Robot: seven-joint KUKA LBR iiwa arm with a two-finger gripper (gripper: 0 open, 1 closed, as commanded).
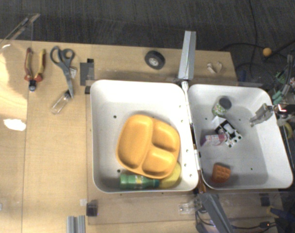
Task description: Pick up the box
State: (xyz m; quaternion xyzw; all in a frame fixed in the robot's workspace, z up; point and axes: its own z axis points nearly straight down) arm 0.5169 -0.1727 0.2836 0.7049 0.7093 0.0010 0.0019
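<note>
Camera view showed the approach step, nothing lifted yet. The gripper (262, 114) hung over the right bin (278, 171) near its right wall; whether it was released or clenched could not be told. The box (214, 140) lay near the bin's left wall, apart from the gripper. Next, I judged, it needed to travel left, then descend. Its pink label was too small to read

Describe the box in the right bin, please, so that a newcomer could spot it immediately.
Start at the right bin of the two white ones. Near its middle lies the small box, pinkish-purple and white, flat on its side. It sits left of a black-and-white item, above the orange-brown block and below the grey-lidded container.
</note>
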